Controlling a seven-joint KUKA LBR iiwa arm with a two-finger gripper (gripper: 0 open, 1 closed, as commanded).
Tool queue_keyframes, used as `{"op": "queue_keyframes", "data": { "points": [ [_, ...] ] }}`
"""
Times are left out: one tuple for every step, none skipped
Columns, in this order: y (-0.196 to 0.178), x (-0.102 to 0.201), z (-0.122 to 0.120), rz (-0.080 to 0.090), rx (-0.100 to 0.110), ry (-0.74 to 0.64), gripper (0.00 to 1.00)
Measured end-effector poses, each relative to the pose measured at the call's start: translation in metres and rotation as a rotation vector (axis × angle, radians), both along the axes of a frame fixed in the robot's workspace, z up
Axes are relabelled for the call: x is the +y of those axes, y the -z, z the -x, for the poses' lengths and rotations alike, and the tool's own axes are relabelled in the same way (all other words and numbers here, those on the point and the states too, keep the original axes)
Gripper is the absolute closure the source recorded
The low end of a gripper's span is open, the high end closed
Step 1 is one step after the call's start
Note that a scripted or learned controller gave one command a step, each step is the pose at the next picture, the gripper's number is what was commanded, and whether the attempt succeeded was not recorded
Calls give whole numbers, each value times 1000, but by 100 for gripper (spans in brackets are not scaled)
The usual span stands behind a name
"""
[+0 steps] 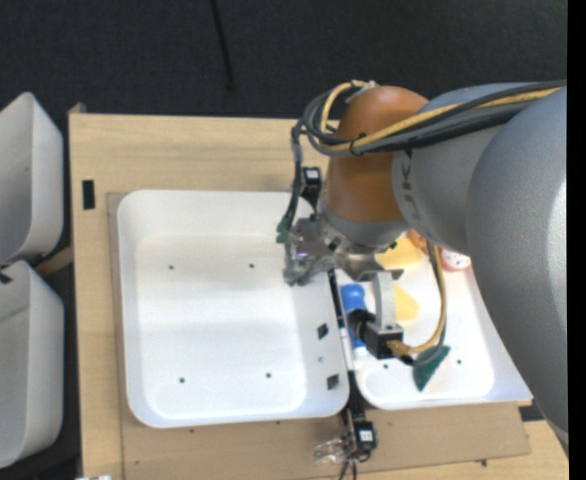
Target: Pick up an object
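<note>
Your gripper hangs at the right bin's nine-o'clock wall, open or closed I cannot tell, so it may strike that wall and miss the blue object at its five o'clock.

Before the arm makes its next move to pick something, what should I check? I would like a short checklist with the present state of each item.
1. Things to pick lie in the right bin: ok. A blue object, a yellow object and a green object show there.
2. Claw above a target: cannot tell. It hangs near the blue object, by the wall between the bins.
3. Clearance from that wall: not ok, the claw looks very near it.
4. Free view of the right bin: not ok, the arm covers much of it.
5. Claw already holding something: cannot tell.
</note>
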State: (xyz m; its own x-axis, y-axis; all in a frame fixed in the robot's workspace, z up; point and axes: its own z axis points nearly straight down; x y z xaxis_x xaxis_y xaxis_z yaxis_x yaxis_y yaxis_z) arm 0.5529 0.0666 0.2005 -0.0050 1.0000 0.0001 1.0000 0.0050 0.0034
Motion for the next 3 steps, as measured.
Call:
{"op": "queue_keyframes", "data": {
  "points": [
    [-95, 47, -83, -2, -13, -1, 100],
    [-10, 9, 3, 3, 17, 9, 100],
    [-106, 19, -41, -1, -9, 2, 100]
  ]
}}
